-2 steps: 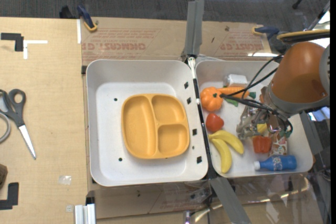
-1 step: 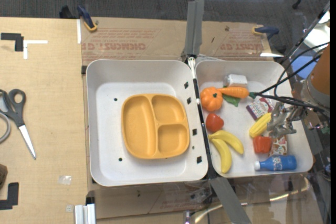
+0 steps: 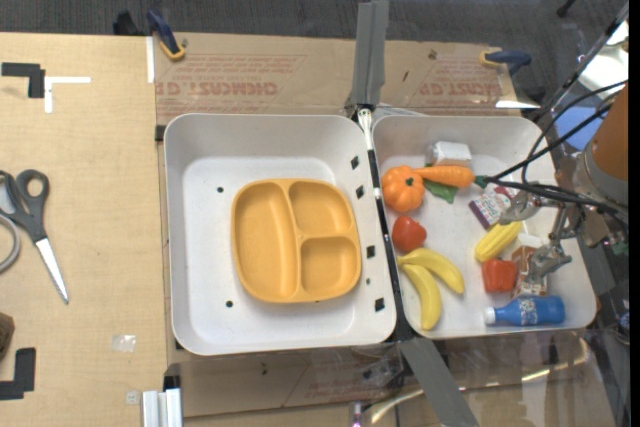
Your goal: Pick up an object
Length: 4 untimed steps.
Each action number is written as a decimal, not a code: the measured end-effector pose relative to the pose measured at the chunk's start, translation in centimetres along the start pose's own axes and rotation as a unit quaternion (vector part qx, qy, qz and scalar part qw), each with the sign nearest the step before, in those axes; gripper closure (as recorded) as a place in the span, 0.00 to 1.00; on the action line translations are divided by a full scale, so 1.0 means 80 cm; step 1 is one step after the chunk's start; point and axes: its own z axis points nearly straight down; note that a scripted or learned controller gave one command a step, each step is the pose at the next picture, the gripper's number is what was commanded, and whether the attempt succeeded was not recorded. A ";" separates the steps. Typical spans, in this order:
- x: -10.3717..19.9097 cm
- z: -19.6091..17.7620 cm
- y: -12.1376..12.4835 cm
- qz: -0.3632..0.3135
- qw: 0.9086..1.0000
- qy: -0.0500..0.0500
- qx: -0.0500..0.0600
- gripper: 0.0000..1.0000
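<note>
The right bin (image 3: 455, 327) holds toy food: an orange pumpkin (image 3: 402, 188), a carrot (image 3: 447, 177), a red tomato (image 3: 408, 233), a pair of bananas (image 3: 430, 280), a small yellow piece (image 3: 497, 241), a red cup (image 3: 499, 274), a blue bottle (image 3: 528, 313), a white box (image 3: 450, 153) and a purple packet (image 3: 488, 207). My gripper (image 3: 532, 235) hangs over the right side of this bin, open. One finger is near the purple packet, the other above the red cup. Nothing is held between them.
A yellow divided plate (image 3: 297, 240) lies in the left bin (image 3: 190, 215). Scissors (image 3: 38, 225) lie on the wooden bench at far left. Cables and the arm's orange band (image 3: 612, 147) crowd the right edge.
</note>
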 end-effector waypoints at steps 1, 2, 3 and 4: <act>-0.008 0.098 0.059 0.048 0.999 0.001 -0.001 0.00; -0.010 0.086 0.060 0.046 0.999 -0.001 0.000 1.00; -0.054 -0.013 -0.046 0.048 0.999 0.000 0.000 1.00; -0.054 -0.012 -0.045 0.048 0.999 0.000 0.000 0.00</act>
